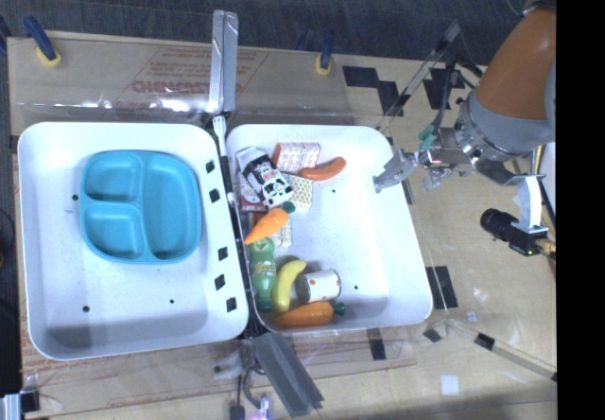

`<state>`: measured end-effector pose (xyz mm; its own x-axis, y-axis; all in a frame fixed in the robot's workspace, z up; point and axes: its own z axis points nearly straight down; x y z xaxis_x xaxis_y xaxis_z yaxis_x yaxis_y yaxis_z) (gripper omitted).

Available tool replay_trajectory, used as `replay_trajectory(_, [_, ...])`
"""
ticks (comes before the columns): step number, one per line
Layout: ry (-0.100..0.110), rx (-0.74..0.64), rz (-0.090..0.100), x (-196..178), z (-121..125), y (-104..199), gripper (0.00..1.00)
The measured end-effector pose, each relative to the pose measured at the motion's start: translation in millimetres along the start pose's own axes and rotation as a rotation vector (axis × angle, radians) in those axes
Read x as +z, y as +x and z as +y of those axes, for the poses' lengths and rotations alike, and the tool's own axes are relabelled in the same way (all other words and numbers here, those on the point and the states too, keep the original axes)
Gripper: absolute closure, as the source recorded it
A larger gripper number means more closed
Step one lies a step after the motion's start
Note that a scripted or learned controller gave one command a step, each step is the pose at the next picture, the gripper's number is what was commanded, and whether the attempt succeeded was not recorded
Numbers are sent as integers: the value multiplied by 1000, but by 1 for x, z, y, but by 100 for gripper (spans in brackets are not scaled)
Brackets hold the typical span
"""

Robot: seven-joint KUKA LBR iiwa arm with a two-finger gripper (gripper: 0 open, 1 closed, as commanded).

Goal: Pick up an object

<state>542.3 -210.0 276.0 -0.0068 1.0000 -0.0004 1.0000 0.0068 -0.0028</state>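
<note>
From the camera view above the bench, two shallow white bins sat side by side. The left bin [57, 314] held a blue divided tray [142, 205] with three compartments, lying flat toward its upper half. The right bin [378, 257] carried a cluster of toy food along its left wall: a sausage [321, 168] near the top, a red-and-white patterned packet [296, 154] just beside it, a black-and-white cow-patterned item [272, 188] below, then a carrot [266, 223] pointing down-left. Further down lay a green item [262, 274], a banana [286, 283] touching it, a small can [321, 285] on its side just right of the banana, and a second carrot [304, 316] along the bin's bottom wall.

The gripper [389, 174] hovered at the right bin's upper right rim, well apart from the pile of objects, with nothing between its fingers. Whether they were spread or pressed together could not be told at that angle. The arm's orange band [518, 68] showed at the right.
</note>
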Motion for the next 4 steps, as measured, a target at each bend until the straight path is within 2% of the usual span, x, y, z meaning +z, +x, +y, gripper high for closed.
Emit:
replay_trajectory(1, [0, -41, 0, 129, 81, 25, 0])
replay_trajectory(2, [-3, 17, -2, 179, 116, 38, 0])
replay_trajectory(3, [1, 11, 0, 170, 116, 39, 100])
replay_trajectory(4, [-4, -42, -1, 52, 76, 0, 100])
